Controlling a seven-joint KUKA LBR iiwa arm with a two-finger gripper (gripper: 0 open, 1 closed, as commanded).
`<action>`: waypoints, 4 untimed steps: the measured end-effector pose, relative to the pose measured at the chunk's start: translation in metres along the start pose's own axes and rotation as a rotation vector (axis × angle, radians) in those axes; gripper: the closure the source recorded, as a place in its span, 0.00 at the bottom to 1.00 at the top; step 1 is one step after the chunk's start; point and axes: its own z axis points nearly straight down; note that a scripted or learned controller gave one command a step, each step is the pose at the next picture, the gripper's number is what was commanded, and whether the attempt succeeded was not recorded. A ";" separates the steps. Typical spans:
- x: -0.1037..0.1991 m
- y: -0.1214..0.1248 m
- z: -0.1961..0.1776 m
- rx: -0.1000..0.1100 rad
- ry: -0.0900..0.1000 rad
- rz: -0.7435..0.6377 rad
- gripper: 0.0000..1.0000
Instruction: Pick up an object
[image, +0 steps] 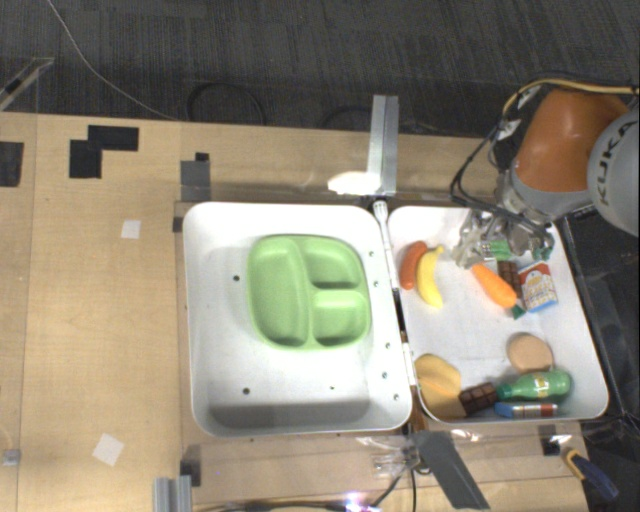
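Two white bins are sitting side by side on the wooden bench (90, 330). The left bin (215, 390) is holding a green divided tray (305, 290), lying flat near its middle. The right bin (585, 380) is carrying the loose items. The grey arm (560, 145), with its orange band, is reaching in from the right and hanging over the far end of that bin. Its gripper (497, 243) is pointing down just above the upper end of an orange carrot (494, 284); from where I am standing, whether it is spread or closed is something I cannot tell, and nothing is visibly caught in it.

The carrot is lying at a slant, its lower end touching a small red and white carton (539, 288). A dark brown bar (509, 272) is sitting just beside them. Towards the bin's left wall, a yellow banana (430, 279) is resting against a red-orange piece (412, 264).

At the near end, a tan round piece (438, 375) is lying in the left corner, a brown bun-like piece (529, 352) is sitting to the right, and a green bottle (533, 385) is lying on its side between a dark chocolate bar (478, 398) and a blue and red marker (527, 408).
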 end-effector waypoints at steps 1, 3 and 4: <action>0.000 0.000 0.001 0.000 0.001 0.000 0.00; 0.080 0.005 0.013 -0.002 0.013 0.071 0.00; 0.067 0.020 0.013 -0.002 0.013 0.087 0.00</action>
